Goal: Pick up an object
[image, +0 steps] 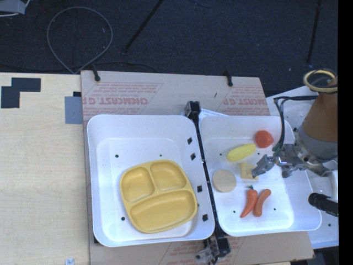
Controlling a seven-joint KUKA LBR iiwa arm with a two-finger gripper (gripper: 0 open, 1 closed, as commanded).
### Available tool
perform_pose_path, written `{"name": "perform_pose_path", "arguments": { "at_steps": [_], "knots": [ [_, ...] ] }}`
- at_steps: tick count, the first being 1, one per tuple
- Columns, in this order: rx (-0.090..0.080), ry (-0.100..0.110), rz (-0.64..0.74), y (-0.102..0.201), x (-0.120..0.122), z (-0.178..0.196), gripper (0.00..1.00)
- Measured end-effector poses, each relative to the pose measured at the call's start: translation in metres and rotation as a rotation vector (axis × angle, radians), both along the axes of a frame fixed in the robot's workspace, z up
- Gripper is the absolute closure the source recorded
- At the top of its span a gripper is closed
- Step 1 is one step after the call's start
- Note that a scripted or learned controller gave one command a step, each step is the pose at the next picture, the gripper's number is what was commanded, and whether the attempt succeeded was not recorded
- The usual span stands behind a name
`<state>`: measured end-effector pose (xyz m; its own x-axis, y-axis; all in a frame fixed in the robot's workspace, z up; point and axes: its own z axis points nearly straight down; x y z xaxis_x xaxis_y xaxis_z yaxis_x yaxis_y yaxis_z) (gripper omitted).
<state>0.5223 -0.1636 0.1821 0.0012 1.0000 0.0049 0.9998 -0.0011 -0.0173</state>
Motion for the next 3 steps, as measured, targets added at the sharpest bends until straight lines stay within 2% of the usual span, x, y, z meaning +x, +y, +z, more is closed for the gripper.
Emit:
{"name": "perform_pose_path", "arguments": {
  "at_steps": [1,2,3],
  "knots": [
    [-0.002,-0.009,0.002,0.0,0.002,0.004,0.0],
    [-0.001,-0.005,0.001,0.002,-0.004,-0.043,0.0],
    [-0.002,-0.01,0.001,0.003,-0.005,-0.096,0.0]
  ]
}}
